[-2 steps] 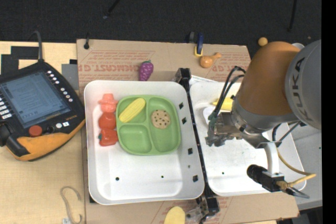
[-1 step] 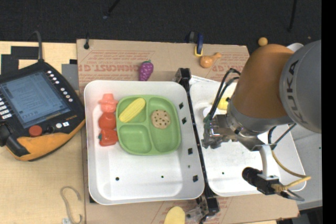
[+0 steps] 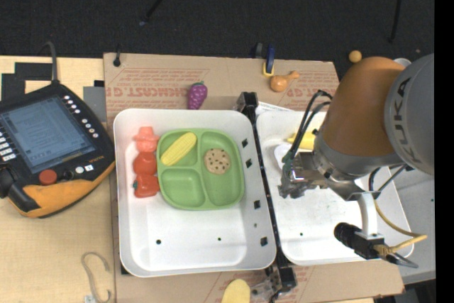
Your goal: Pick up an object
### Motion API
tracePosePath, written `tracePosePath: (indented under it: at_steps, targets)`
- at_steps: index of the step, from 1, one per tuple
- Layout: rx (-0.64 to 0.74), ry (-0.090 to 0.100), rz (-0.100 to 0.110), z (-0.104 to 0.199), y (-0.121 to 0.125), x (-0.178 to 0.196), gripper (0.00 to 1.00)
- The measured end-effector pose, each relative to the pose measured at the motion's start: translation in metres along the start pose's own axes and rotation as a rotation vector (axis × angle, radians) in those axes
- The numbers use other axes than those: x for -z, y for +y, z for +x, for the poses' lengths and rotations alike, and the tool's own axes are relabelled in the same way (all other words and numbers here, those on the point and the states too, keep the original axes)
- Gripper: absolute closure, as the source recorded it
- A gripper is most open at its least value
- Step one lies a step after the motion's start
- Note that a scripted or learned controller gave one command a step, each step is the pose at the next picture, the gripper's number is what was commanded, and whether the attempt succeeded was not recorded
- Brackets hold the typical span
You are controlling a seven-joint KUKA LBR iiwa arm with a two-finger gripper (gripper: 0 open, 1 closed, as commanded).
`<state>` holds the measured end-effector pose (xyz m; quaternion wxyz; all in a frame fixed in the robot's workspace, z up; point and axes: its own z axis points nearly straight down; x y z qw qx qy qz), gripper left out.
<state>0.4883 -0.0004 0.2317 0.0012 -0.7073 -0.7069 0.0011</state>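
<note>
The left bin (image 3: 186, 245) holds a green divided plate (image 3: 201, 170) lying flat near its far edge. A yellow corn cob (image 3: 177, 147) lies slanted in the plate's far-left compartment, a round cookie (image 3: 217, 161) in its far-right one. A red and pink toy (image 3: 145, 162) lies between plate and left wall.

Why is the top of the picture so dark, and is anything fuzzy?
In the camera view, the floor behind the bench is black and unlit, while both bins are bright; the left bin looks almost washed out. The green plate and corn are sharp. The arm is close and slightly soft, shading the right bin.
</note>
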Motion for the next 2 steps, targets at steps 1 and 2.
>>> tracePosePath:
  at_steps: [1, 2]
  targets:
    - [0.001, 0.001, -0.001, 0.007, -0.003, 0.005, 1.00]
    - [0.000, 0.000, 0.002, 0.014, -0.006, -0.008, 1.00]
